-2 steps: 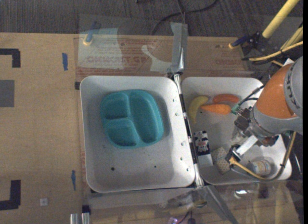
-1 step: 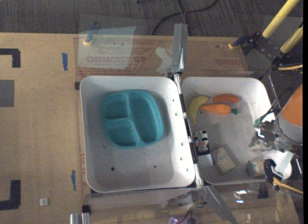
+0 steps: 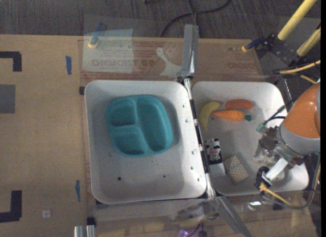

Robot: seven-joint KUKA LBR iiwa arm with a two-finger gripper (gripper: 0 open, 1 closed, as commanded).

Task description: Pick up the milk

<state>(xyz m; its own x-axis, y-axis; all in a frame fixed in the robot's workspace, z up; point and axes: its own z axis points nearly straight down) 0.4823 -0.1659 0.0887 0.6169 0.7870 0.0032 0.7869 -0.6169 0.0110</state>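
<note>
**Milk carton by the divider, gripper over the far side of the same bin**

The milk carton [image 3: 214, 152], a small pack with a black-and-white cow pattern, lies in the right bin [image 3: 247, 138], low on that bin's left side and close against the wall it shares with the left bin [image 3: 147, 176]; nothing grips it.

The arm [image 3: 305, 121] comes in from the right edge of the frame, its orange band above the wrist; the gripper [image 3: 266, 148] hangs over the right part of the right bin, well apart from the carton, with bare white floor between them; whether it is open or closed cannot be told from this slant, and nothing can be seen held in it.

Just right of the carton's lower end lies a tan patterned square [image 3: 237, 168], tilted, near the carton but apart from it; toward the top of the same bin a banana [image 3: 208, 113] curves beside the shared wall; a carrot [image 3: 232, 115] lies just right of it, seemingly touching it, its green end pointing right; an orange oblong piece [image 3: 239, 104] sits just above the carrot.

In the left bin a teal divided plate [image 3: 140, 125] rests in the upper middle, its three compartments holding nothing; both bins stand side by side on the pale brown bench [image 3: 41, 144].
</note>
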